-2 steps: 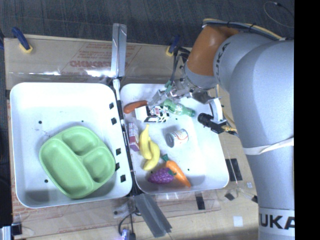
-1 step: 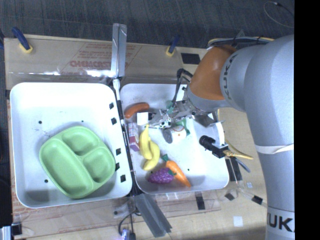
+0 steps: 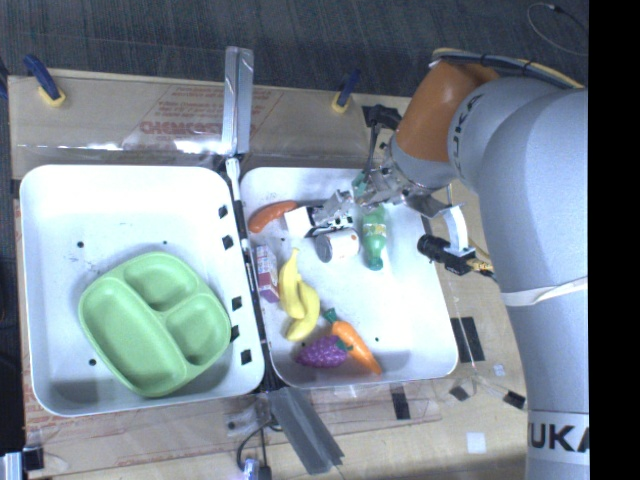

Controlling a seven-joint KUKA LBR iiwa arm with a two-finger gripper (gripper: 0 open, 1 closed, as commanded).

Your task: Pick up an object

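Note:
My gripper [image 3: 335, 220] hangs low over the upper middle of the right bin [image 3: 420, 313], reaching in from the right. Its tips sit just above a small white cup-like item [image 3: 340, 245]. A green bottle [image 3: 374, 238] lies directly to the right of the gripper. An orange-red sausage [image 3: 272, 214] lies to its left near the bin's top-left corner. Lower down I see a yellow banana [image 3: 296, 296], an orange carrot [image 3: 356, 346] and a purple grape bunch [image 3: 321, 352].
The left bin [image 3: 50, 208] holds a green divided plate [image 3: 155, 320]. A small pink-and-white packet [image 3: 265, 270] lies against the right bin's left wall. The arm's grey body [image 3: 520, 198] covers the bench's right side. Blue clamps [image 3: 44, 80] sit along the far edge.

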